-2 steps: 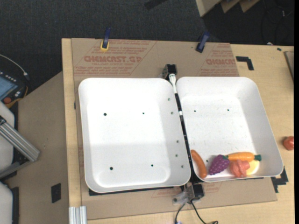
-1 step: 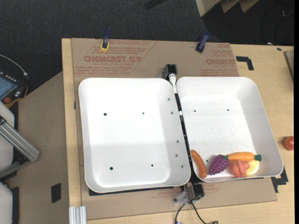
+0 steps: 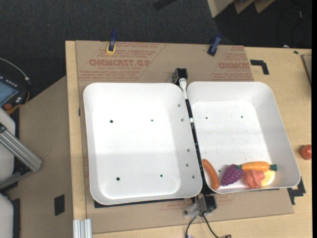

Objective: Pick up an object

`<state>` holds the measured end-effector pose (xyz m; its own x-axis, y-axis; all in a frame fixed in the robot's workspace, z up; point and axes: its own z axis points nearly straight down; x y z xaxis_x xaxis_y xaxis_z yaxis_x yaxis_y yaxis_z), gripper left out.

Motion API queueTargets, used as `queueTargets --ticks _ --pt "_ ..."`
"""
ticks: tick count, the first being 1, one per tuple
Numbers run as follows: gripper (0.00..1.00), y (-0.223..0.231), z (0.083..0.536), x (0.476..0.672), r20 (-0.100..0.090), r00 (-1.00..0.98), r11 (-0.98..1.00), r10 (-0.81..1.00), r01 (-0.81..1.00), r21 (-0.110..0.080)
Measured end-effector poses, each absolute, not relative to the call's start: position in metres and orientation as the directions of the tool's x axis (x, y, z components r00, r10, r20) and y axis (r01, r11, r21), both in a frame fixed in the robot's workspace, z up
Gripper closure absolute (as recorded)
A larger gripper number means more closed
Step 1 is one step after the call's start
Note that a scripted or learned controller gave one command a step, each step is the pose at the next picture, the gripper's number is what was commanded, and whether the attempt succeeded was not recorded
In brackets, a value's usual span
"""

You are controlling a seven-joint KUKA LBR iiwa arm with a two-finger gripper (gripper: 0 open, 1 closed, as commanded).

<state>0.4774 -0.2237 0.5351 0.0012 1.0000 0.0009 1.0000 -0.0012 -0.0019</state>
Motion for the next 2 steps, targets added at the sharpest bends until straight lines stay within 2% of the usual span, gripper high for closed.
queueTargets --ticks 2 --pt "1.0 -0.2236 0.5354 0.4793 -0.001 -0.001 0.001 1.0 1.0 0.0"
